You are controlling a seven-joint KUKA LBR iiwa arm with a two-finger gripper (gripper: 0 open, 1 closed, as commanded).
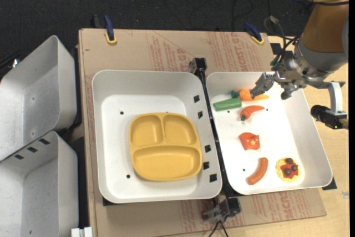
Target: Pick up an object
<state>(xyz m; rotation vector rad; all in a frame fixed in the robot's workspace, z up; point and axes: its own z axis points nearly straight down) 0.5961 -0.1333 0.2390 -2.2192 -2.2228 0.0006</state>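
The right bin holds several toy foods. A green piece and an orange piece lie at its far left corner. Below them are an orange-red pepper, a red piece with a yellow spot, a sausage and a small round pizza. My gripper hangs over the far edge of this bin, open, with nothing between its fingers. Its left finger is just right of and above the orange piece.
A yellow divided plate lies in the left bin. Two more white bins stand off the bench at the left. Blue clamps hold the bench's far edge, and cables trail behind the arm.
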